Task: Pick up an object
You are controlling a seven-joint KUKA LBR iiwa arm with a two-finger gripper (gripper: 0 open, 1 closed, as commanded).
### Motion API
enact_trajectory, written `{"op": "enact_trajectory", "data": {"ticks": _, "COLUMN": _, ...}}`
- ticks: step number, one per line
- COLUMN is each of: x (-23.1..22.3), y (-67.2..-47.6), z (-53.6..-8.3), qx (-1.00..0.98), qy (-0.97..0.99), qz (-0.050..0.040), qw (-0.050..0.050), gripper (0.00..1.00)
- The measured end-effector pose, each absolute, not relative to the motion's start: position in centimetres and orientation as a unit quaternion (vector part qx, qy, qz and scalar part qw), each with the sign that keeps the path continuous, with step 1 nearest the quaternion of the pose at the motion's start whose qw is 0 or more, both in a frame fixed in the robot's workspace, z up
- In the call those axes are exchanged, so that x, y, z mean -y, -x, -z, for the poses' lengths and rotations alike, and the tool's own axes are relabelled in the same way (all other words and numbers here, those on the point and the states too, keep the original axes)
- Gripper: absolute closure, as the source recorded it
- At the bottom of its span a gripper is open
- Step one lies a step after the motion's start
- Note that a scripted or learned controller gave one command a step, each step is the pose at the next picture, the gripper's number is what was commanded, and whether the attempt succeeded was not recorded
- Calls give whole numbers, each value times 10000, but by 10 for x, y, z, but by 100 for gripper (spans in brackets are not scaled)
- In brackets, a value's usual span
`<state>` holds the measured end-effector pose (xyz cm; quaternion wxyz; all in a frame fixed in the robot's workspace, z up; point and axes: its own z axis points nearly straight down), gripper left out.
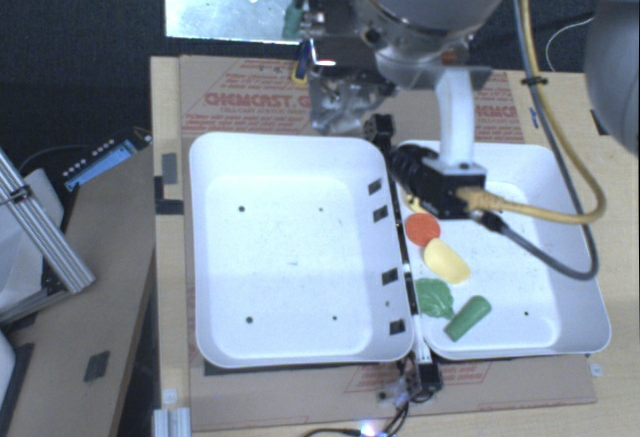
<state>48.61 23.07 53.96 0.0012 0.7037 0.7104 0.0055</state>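
Arm: the grey arm [430, 35] is reaching in across the 12 to 1 o'clock part of the view.
End effector: the end effector [345, 113] is hanging over the cardboard sheet [250, 90], just past the 12 o'clock rim of the left bin [290, 255] and towards that bin's 1 o'clock corner. I cannot tell whether it is spread or pressed together.
Bench: the bench [100, 225] is carrying the sheet, and both bins are sitting on the sheet side by side, their inner walls touching.
Right bin: the right bin [540, 225] is holding four small things, all lying along its 9 o'clock wall and well apart from the end effector.
Orange disc: the orange disc [422, 227] is lying nearest the bin's 12 o'clock end.
Yellow lump: the yellow lump [447, 262] is lying just at 5 o'clock of the disc, touching it or nearly so.
Green leafy piece: the green leafy piece [434, 297] is lying at 6 o'clock of the lump, against the wall.
Green stick: the green stick [467, 317] is lying tilted at 4 o'clock of the leafy piece, just beside it.
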Motion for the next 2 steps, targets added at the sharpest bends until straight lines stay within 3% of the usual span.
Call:
{"op": "enact_trajectory", "data": {"ticks": 1, "x": -134, "y": -487, "z": -535, "qx": -7042, "qy": -7100, "qz": -5, "qw": 11, "gripper": 100}}
{"op": "enact_trajectory", "data": {"ticks": 2, "x": -240, "y": -485, "z": -534, "qx": -7121, "qy": -7021, "qz": -16, "qw": -5, "gripper": 100}}
